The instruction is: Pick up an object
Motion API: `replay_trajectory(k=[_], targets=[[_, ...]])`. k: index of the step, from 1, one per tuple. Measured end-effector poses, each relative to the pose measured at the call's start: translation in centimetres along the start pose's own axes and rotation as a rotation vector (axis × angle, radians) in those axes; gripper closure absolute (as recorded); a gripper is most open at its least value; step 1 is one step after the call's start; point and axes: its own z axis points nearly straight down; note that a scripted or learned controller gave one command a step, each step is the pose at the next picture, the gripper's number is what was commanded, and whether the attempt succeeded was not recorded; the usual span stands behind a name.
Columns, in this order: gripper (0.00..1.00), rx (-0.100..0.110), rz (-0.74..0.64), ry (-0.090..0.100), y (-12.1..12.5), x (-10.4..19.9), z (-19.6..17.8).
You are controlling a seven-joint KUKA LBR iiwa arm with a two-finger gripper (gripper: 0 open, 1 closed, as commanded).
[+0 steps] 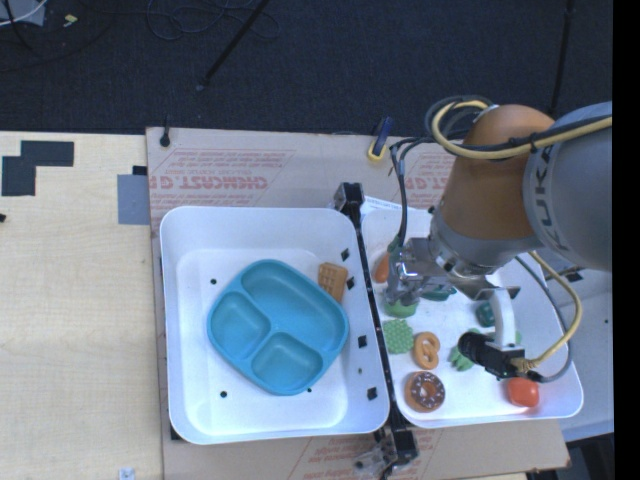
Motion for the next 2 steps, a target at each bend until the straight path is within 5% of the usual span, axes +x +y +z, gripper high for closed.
replay_trajectory(k=[1,2], targets=[[1.00,-0.005,0.000,-0.001,-1.1,0.8,-2.2],[1.00,-0.001,0.002,-0.002,-0.1,0.2,-0.5]])
